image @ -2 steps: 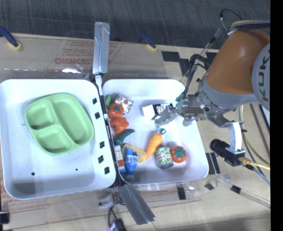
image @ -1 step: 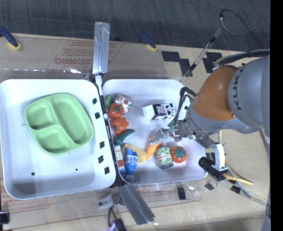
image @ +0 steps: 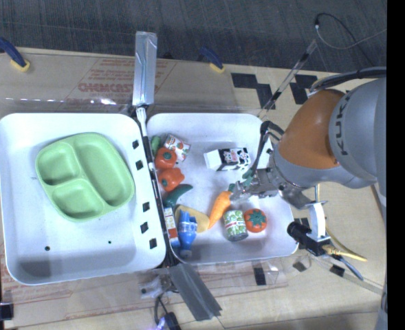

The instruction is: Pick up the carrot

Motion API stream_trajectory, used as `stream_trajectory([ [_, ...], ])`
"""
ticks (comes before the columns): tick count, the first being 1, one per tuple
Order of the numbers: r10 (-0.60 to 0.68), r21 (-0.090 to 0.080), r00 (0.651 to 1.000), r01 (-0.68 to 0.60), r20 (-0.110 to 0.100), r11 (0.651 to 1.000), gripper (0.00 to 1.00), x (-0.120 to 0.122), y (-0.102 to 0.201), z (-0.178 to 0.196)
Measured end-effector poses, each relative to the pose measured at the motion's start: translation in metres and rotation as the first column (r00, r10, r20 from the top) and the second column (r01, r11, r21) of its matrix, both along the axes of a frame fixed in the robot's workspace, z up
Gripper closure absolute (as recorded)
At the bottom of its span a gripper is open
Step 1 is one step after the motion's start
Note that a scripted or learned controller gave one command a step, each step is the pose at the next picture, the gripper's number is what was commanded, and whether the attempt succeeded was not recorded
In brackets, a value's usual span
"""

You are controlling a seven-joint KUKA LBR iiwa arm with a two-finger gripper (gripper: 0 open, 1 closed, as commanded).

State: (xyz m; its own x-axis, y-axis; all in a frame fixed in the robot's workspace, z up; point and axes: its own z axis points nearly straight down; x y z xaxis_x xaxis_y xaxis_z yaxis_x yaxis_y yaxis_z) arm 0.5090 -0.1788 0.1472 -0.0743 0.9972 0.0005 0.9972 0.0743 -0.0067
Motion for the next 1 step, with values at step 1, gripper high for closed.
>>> stream_trajectory([
  [1, 0.0, 0.0, 1.0, 0.0, 0.0, 1.0, 0.0, 0.0001, 0.0002, 0.0001],
])
